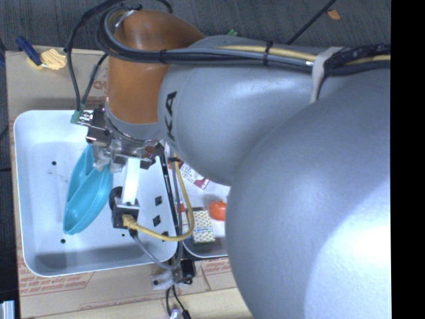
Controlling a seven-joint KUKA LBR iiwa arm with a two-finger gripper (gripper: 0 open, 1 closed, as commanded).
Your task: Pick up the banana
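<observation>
Where the banana lies cannot be told: the grey arm (299, 178) covers most of the right bin and the inner side of the left bin (33, 244).

The gripper (103, 157) hangs below the orange band (136, 65), over the upper middle of the left bin. It is right against the top end of a teal scoop-shaped thing (86, 195). Whether the claw is released, clenched or grasping that teal piece cannot be told, as the wrist hardware hides it.

The teal thing lies slanted along the middle of the left bin's floor. Just right of it hang a white bracket (131, 181), a black fitting and a yellow cable (163, 232) that loops down over the bin's near rim. Past the seam between the bins, in the strip of the right bin that shows, lie a small orange-red thing (218, 211), a packet with red print (194, 175) and a small patterned piece (203, 234), all close together under the arm.

The left bin's far-left and near parts are bare white floor. The bins sit on brown cardboard (53, 284). On the cardboard beyond the bin's far-left corner, a small yellow thing (54, 60) rests beside a blue one (26, 46).

The letters "KA" (171, 111) read on the arm's shell. The red print on the cardboard and on the packet is too small to read.
</observation>
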